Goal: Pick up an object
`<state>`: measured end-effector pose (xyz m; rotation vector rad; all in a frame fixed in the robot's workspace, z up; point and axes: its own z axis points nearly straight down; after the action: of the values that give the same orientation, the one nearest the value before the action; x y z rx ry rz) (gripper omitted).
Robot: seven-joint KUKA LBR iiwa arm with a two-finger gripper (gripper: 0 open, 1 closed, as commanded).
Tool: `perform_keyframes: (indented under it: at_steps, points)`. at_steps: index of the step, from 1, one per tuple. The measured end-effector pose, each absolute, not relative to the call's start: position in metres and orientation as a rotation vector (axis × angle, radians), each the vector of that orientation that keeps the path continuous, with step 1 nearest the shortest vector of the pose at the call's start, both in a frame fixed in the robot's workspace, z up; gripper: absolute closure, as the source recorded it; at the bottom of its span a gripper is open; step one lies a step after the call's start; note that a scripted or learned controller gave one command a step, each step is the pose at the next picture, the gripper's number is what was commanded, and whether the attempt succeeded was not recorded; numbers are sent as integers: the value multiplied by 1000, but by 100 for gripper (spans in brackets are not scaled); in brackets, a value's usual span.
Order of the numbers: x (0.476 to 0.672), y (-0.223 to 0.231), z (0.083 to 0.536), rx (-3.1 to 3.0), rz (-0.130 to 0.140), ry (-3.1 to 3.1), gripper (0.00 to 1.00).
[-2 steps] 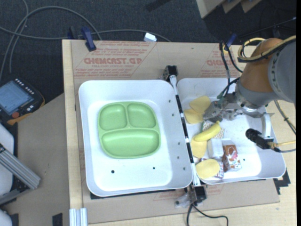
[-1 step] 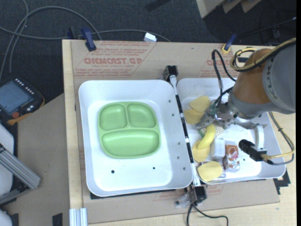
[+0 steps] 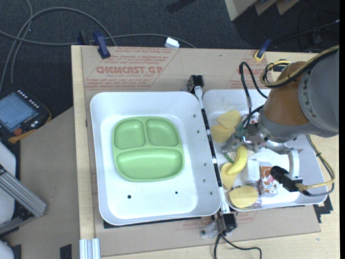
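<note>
The right bin [image 3: 307, 196] holds several yellow items: a pale yellow wedge [image 3: 227, 124] at the top left, a banana [image 3: 236, 163] in the middle, and a rounded yellow piece [image 3: 243, 196] near the front. A small printed packet [image 3: 266, 180] lies to the right of the banana. The arm comes in from the right, and my gripper [image 3: 243, 138] hangs low over the bin's left half, just above the banana and beside the wedge. Nothing can be seen held in it.
The left bin [image 3: 102, 144] carries a green divided plate [image 3: 147, 148] in its middle. A black divider rail [image 3: 207, 139] runs between the bins. Cables loop over the right bin's far and right edges. A black device with a screen [image 3: 19, 115] sits off the bench at left.
</note>
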<state>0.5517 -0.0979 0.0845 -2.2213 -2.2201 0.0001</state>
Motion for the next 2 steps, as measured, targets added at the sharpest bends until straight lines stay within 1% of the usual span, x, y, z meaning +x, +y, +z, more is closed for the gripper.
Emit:
perform_keyframes:
  at_steps: [1,2]
  points:
    - [552,-98,94,-2223,-2,-2221,100]
    - [552,-98,94,-2222,-2,-2220,0]
